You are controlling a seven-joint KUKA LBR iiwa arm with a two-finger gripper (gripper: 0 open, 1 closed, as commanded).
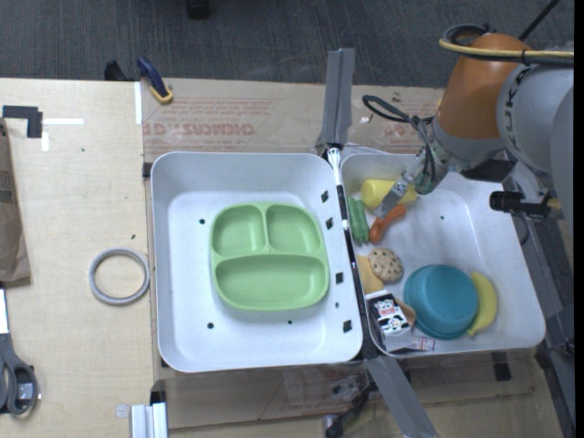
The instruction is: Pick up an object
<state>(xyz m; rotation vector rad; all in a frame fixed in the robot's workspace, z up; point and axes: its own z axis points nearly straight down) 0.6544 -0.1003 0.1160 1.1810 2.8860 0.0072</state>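
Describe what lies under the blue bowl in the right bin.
A banana pokes out from beneath the upturned blue bowl at its right edge. The bowl covers the rest of it and anything else beneath.

Fixed overhead cam, slanted down, both bins (173,272).

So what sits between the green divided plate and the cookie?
In the camera view, the shared bin walls and a yellowish piece lie between the green divided plate and the cookie.
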